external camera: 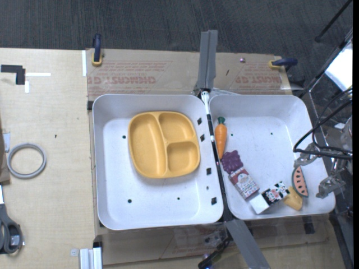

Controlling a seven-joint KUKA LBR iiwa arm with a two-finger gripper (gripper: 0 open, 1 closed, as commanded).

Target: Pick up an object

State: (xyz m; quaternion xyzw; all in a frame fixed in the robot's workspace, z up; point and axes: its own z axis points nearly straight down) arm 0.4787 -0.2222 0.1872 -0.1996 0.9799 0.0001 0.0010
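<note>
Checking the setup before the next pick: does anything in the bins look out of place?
Nothing looks damaged or spilled. The yellow divided plate sits alone in the left bin; the toy food crowds the right bin's lower edges.

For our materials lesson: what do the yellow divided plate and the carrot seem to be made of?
Yellow divided plate: probably moulded plastic, matte, judging by its even colour and rounded compartment walls. Carrot: likely a plastic toy, smooth and uniformly orange with a green top; too small to be sure.
</note>
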